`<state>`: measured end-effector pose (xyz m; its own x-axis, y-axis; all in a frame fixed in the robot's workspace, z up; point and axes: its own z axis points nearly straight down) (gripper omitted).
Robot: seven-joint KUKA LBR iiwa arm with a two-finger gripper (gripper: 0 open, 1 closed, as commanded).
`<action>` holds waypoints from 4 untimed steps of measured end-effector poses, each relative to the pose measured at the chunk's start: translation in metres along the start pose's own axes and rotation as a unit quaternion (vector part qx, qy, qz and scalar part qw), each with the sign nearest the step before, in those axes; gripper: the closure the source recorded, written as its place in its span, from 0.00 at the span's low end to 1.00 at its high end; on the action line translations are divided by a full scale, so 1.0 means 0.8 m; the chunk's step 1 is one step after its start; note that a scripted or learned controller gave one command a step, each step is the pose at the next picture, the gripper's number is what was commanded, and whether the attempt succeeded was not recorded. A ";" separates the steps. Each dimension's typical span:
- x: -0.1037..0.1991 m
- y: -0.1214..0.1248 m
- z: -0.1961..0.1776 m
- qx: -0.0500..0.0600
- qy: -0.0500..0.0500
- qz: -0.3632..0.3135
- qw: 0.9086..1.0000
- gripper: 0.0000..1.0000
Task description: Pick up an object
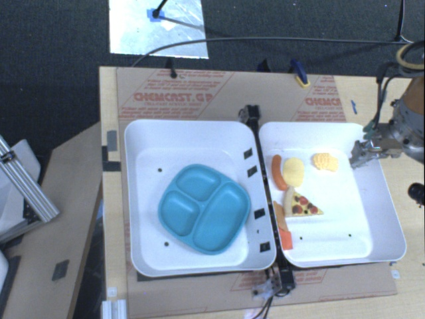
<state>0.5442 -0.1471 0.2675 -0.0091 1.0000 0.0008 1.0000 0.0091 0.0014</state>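
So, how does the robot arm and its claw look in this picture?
At the right edge of the camera view, the arm is a grey metal body with an orange-brown part above it. A thin dark cable runs down beside it. The claw is a small grey metal piece with darker details.

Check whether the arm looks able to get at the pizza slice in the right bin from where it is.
Probably yes. The gripper sits at the right bin's far right rim, and the pizza slice lies flat in the open, with bare floor between them.
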 end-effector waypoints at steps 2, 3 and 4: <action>0.132 0.008 0.033 0.000 0.000 0.000 1.000 1.00; 0.198 0.008 0.026 0.000 0.001 -0.001 1.000 1.00; 0.268 0.006 0.025 0.000 0.001 -0.001 1.000 1.00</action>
